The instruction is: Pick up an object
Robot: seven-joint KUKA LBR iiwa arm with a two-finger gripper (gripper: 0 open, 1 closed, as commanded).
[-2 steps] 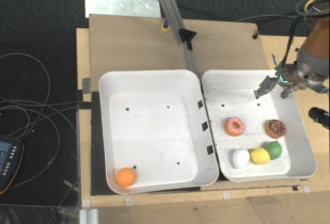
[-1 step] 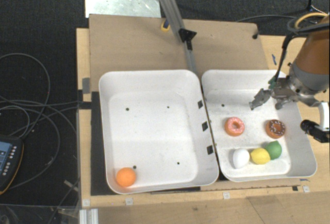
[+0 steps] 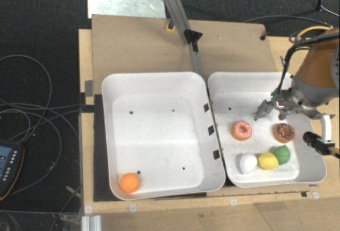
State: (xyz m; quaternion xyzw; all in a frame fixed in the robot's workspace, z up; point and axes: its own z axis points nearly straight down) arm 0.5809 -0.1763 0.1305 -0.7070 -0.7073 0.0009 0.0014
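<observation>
My gripper hovers over the right bin, its two grey fingers spread open with nothing between them. A pink frosted donut lies just below and left of the gripper. A brown chocolate donut sits below and right of it. Along the bin's front edge lie a white ball, a yellow lemon and a green fruit, close together. An orange ball rests in the front left corner of the left bin.
A grey slanted pole crosses the back of the bench and ends near the gap between the bins. Black clips line that gap. Cables and a handheld pendant lie on the floor at the left.
</observation>
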